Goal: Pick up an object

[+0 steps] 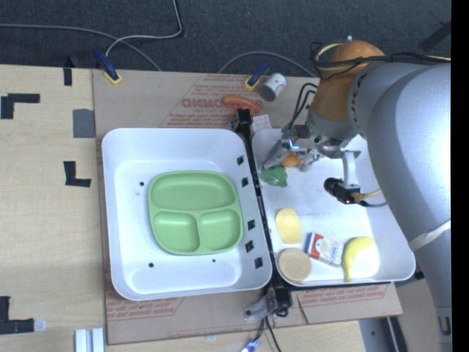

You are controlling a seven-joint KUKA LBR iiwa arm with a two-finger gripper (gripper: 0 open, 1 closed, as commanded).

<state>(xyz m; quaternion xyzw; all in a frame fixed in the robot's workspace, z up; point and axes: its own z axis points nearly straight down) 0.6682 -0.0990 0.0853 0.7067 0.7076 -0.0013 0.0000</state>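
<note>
My gripper (291, 151) is low over the far left corner of the right bin (316, 205), beneath the orange band of the wrist. Right under it lies a small green and orange item (275, 174), touching or nearly touching the gripper. Closer to the front of that bin lie a pale yellow oblong piece (288, 226), a tan round piece (294, 265), a small red and white packet (323, 248) and a yellow rounded fruit (359, 257). The wrist body hides the gripper tips.
The left bin (126, 196) holds a green divided plate (195, 212). My bulky grey arm (418, 145) covers the right side of the right bin. Blue clamps (109, 70) and cables sit on the cardboard behind the bins, with an orange item (241, 103) by the divider.
</note>
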